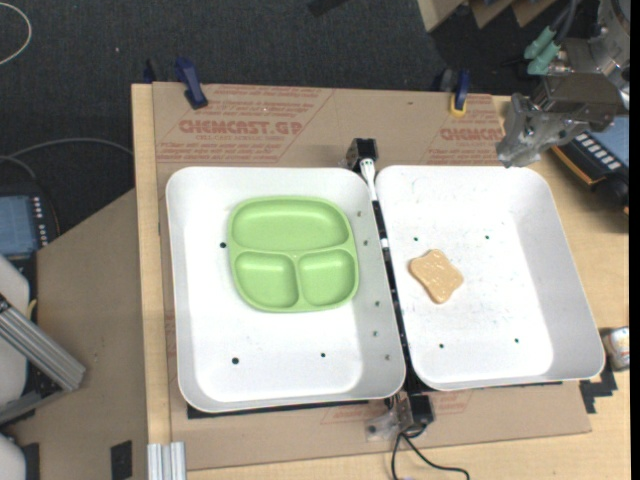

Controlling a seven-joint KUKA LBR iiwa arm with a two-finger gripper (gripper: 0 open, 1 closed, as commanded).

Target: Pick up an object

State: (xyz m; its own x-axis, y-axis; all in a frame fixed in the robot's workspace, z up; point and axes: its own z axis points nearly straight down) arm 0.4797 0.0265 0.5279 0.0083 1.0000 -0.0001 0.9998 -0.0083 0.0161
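A tan, toast-shaped piece (436, 275) lies flat in the right bin (520, 208), near that bin's left side. A green plate with three compartments (293, 253) rests in the left bin (200, 298). My gripper (522, 140) hangs at the upper right, above the far right corner of the right bin, well away from the tan piece. Nothing is visible between its fingers.
The two white bins sit side by side on a brown board (250, 118) held by blue and yellow clamps at the back. Cables and a small black part (362, 152) lie along the seam between the bins.
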